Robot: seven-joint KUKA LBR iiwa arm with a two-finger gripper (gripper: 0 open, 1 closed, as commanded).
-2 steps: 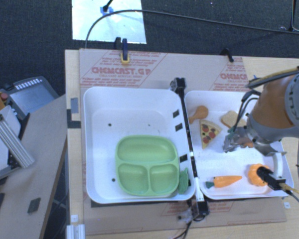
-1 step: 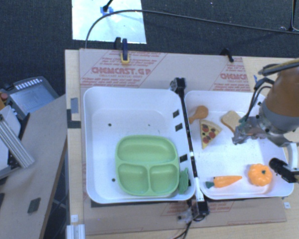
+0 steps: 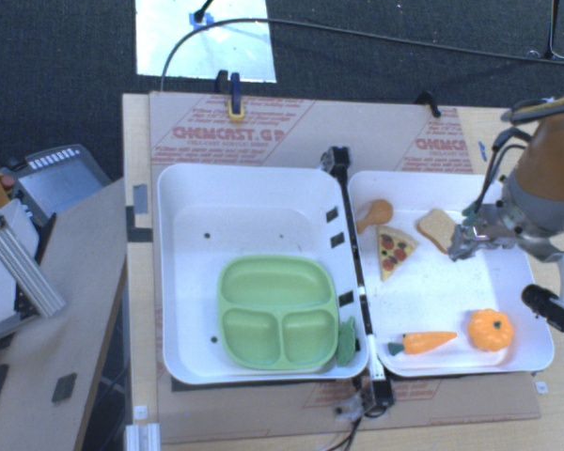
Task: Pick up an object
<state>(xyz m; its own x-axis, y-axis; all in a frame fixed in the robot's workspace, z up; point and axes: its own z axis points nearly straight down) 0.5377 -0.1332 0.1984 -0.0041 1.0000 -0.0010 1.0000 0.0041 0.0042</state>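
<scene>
A single fixed camera looks down at a slant from above the surface point(image 3: 291, 120), taking in both white bins: the left bin point(image 3: 254, 191) and the right bin point(image 3: 508, 360). It sits fairly far back, probably near the front edge. The arm point(image 3: 550, 172) enters from the right.

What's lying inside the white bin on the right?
The right white bin holds a chicken drumstick, pizza slice, toast slice, carrot and pumpkin. The gripper covers the toast's edge.
</scene>
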